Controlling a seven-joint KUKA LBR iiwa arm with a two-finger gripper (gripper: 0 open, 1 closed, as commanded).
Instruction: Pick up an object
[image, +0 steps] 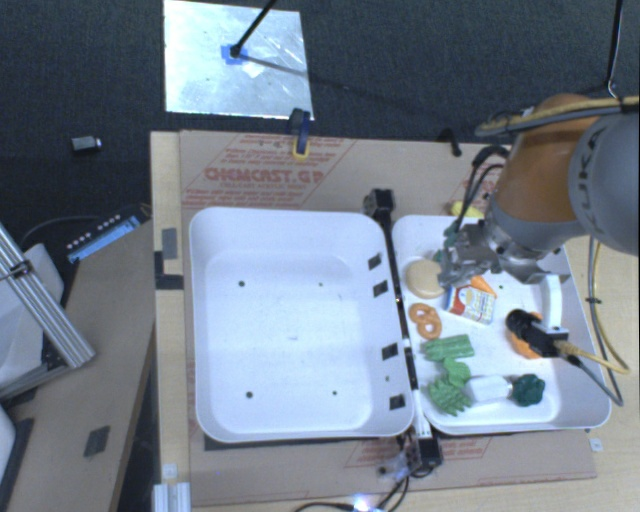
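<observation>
My gripper is low in the right bin, at its back left part. It hangs between a tan round piece on its left and a small orange, blue and white carton just below it. I see nothing clearly between its fingers. An orange pretzel-shaped ring lies in front of the tan piece.
Nearer the front of the right bin lie a green block, a green ridged toy, a white and dark green piece and an orange piece. The left bin sits alongside, past a black divider rail.
</observation>
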